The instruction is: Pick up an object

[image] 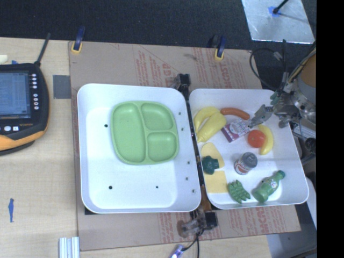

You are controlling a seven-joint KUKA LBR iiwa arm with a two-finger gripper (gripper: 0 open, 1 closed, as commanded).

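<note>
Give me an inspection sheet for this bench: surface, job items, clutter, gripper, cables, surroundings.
Surface: cardboard sheet under two white bins, held by two clamps at its far edge.
Job's things: right bin holds bananas, a sausage, a tomato, a can, a green bottle, a snack packet, cheese slices and green vegetable pieces.
Clutter: left bin holds a green divided plate.
Gripper: gripper low over the right bin's far side, near the packet; grip cannot be judged.
Cables: black cable loops beside the arm.
Surroundings: teach pendant at left; dark floor beyond.
</note>
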